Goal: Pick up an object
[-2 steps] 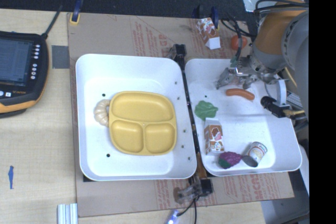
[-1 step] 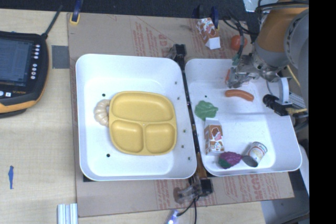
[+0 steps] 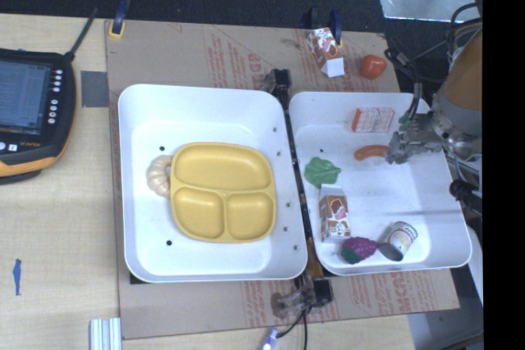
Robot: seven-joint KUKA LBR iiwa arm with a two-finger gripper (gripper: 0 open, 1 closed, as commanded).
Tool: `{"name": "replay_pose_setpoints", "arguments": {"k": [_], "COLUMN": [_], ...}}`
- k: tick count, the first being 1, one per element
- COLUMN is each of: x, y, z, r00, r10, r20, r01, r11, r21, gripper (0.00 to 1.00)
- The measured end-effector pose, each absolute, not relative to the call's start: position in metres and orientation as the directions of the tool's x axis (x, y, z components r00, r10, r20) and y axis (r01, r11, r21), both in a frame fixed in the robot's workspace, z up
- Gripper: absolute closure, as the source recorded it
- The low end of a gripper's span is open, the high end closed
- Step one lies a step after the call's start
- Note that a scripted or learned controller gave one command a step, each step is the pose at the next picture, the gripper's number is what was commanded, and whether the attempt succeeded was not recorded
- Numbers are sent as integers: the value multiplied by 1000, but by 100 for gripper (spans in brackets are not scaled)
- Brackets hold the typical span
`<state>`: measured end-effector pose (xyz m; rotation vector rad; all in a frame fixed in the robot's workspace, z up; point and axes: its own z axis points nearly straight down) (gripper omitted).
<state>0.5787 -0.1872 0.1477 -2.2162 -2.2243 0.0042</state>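
The arm's gripper [image 3: 404, 145] sits low over the right bin [image 3: 426, 213], near its far right side, with its tip right beside the right end of an orange hot dog-shaped toy [image 3: 371, 152]. Whether the jaws are apart or together cannot be told from this slant, and nothing is visibly held between them. Just behind the toy, an orange and white carton [image 3: 372, 120] lies flat. Towards the middle of the bin lies a green leafy toy [image 3: 321, 171], and nearer the front a small brown and white box [image 3: 334, 215], a purple toy [image 3: 359, 248] and a tin can [image 3: 399, 240] on its side. The left bin [image 3: 148, 127] holds a yellow divided tray [image 3: 221, 191] with a pale ridged item [image 3: 158, 175] touching its left edge. On the worktop behind the bins stand a small carton [image 3: 326, 50] and a red tomato-like toy [image 3: 373, 66].
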Motion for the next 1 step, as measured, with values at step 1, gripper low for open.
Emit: {"name": "replay_pose_setpoints", "arguments": {"k": [1], "x": [579], "y": [-187], "z": [147], "r00": [-3], "r10": [1000], "r20": [0], "r01": [1000], "r11": [3], "r21": [-4], "gripper": [0]}}
